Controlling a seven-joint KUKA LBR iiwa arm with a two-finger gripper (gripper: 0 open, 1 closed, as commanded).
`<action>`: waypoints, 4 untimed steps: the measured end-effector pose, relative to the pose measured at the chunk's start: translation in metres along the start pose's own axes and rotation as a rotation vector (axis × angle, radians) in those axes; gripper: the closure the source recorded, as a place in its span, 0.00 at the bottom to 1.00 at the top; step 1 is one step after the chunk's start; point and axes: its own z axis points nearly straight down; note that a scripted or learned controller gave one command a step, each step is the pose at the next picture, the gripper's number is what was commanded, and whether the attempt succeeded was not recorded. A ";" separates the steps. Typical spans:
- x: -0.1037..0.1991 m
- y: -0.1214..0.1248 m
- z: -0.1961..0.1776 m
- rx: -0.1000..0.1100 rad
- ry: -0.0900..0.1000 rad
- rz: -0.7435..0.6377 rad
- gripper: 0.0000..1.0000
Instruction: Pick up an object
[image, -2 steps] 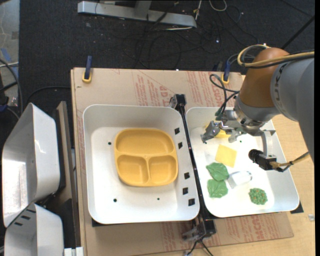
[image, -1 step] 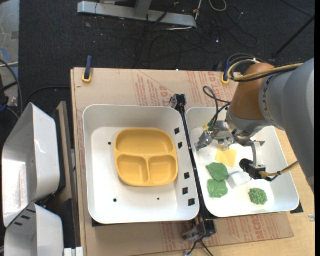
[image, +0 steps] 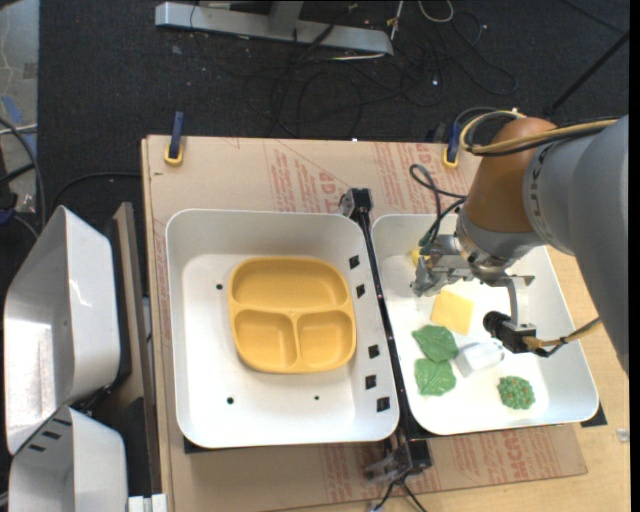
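Dark carpet with loose cables surrounds a cardboard-topped bench (image: 300, 170), clamped at its far edge by two blue-and-yellow clamps (image: 175, 140). Off the bench's left edge sit white tubs (image: 50, 310).

Left bin (image: 190, 300), white and shallow: a yellow divided plate (image: 292, 312) lies flat near its middle, three compartments, nothing in them. Small black marks run down the bin's right wall.

Right bin (image: 570, 350), touching the left bin along a black divider strip. Near the bin's centre lies a pale yellow block (image: 453, 310). Just toward the near edge from it, a green leafy piece (image: 435, 342), and a second green piece (image: 434, 377) beside that, close to the near-left corner. A small white-clear object (image: 479, 356) lies just right of the two greens, touching or nearly touching them, can't tell which. A green bumpy lump (image: 516, 392) sits apart near the near-right corner.

Arm comes in from the right, orange band (image: 505, 185) above the wrist, over the far half of the right bin. Gripper (image: 437, 275) hangs just above the far-left corner of the yellow block; its fingers are lost in the wrist hardware, so wide or narrow, cannot tell. Nothing seen held. A black fitting (image: 505, 330) with a cable hangs right of the block.
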 end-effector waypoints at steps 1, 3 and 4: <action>0.000 0.003 -0.043 -0.003 0.000 -0.004 1.00; 0.000 0.013 -0.135 -0.005 -0.001 -0.006 1.00; 0.049 0.014 -0.127 0.002 0.002 -0.010 1.00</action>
